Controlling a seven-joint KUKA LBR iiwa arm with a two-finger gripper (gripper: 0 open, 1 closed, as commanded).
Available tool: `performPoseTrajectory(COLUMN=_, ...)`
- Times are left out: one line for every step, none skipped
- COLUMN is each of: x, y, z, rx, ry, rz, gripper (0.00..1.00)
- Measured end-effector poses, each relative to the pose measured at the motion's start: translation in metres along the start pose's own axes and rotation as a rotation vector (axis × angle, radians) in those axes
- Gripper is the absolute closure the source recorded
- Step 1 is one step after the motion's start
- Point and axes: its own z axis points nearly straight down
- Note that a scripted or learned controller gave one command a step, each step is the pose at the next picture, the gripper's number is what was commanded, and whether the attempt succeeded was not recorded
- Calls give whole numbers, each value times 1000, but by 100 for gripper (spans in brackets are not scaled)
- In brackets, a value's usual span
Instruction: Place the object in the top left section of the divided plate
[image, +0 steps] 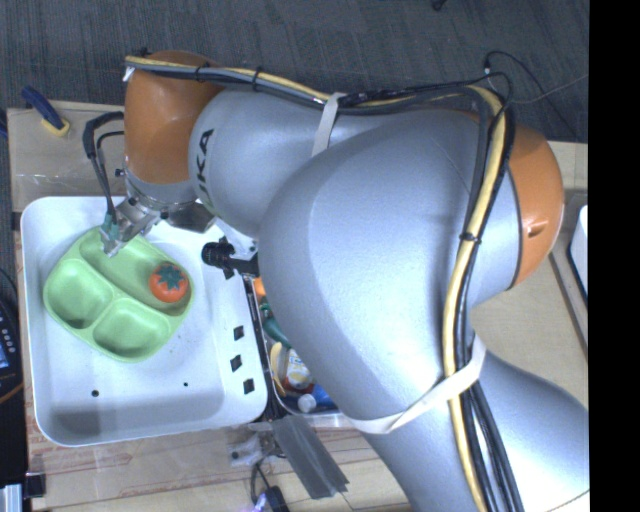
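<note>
Room: white bin (60, 400) floor bare below the green plate (75, 295).
Tomato (169, 284): in plate's right section.
My gripper (112, 238): over plate's top rim; grip state I cannot tell.

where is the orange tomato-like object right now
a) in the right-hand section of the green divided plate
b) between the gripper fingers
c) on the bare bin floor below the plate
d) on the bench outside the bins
a: the orange object lies in the green divided plate, in its right-hand section, while the gripper is at the plate's top edge, apart from it.
</note>
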Motion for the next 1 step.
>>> performPoseTrajectory(x=0, y=1, z=-10, rx=-1, ry=-1, rz=-3, gripper=100)
